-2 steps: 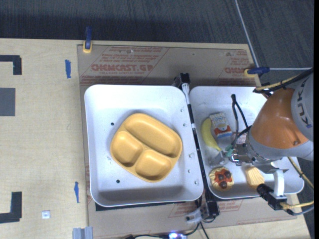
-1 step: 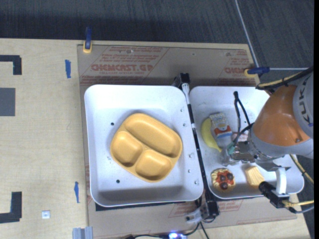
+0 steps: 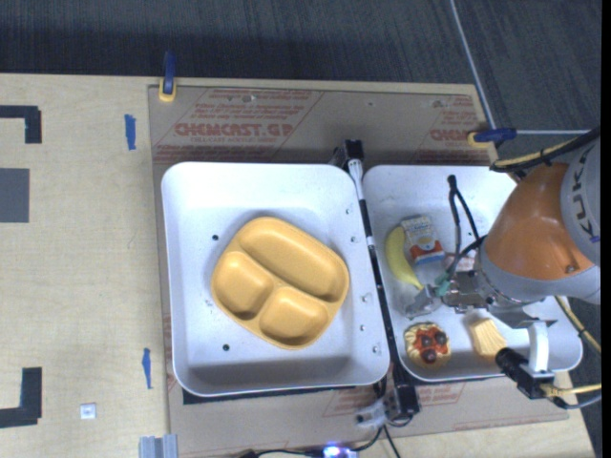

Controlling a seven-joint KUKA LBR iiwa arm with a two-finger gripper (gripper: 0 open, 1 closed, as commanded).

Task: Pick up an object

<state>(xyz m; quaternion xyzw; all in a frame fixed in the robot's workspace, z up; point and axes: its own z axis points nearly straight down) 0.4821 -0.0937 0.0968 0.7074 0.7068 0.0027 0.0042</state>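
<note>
Leftmost, yellow divided tray [image 3: 279,281] sits in left bin [image 3: 191,198]. Right bin [image 3: 401,184] holds banana [image 3: 402,259], small carton [image 3: 421,238], fruit plate [image 3: 427,343], brush [image 3: 487,336]. Gripper [image 3: 441,292] low just beside banana; whether it pinches anything, cannot tell.

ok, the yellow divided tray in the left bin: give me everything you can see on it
The tray is a mustard-yellow, smooth, plastic-looking dish with rounded edges and three compartments: one long one across the upper right, two smaller ones along the lower left. It appears to lie flat, turned at an angle to the bin walls, near the middle of the left bin. It rests on the bin floor and touches no wall. The compartments look bare. The arm is over the right bin, well away from it.
</note>
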